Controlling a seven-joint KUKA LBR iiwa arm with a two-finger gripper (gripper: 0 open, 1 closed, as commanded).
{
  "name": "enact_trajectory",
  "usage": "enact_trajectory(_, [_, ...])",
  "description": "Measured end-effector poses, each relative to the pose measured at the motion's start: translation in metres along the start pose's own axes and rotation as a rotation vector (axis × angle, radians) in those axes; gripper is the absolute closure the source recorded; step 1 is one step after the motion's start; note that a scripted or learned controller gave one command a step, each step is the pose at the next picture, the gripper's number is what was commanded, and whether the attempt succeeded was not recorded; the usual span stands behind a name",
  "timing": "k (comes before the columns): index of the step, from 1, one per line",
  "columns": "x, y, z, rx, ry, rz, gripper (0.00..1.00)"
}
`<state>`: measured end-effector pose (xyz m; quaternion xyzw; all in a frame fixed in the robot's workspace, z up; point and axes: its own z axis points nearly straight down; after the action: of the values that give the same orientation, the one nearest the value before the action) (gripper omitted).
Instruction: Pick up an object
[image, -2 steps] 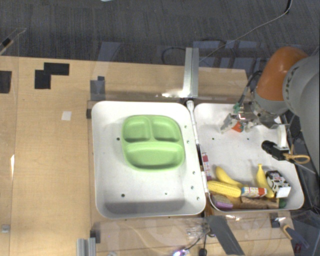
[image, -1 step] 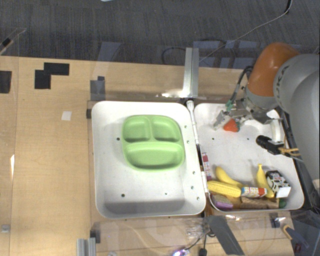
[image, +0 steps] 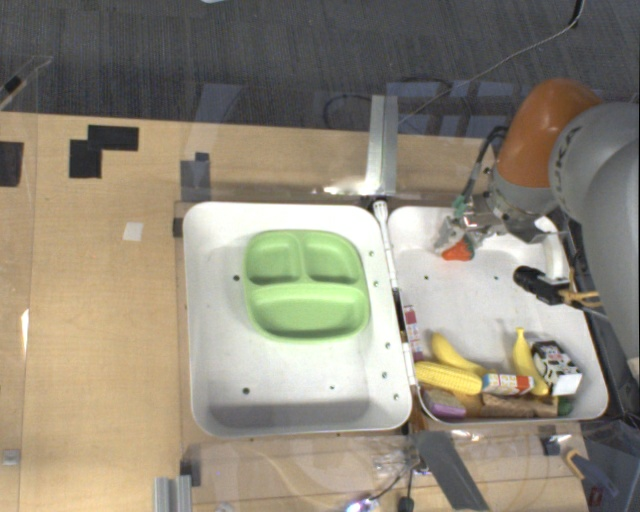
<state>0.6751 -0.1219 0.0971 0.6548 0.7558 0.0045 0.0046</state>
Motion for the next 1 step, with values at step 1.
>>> enact_trajectory(1, [0.0632,0.0057,-0.0906,0.004,0.001,0.064,1.0])
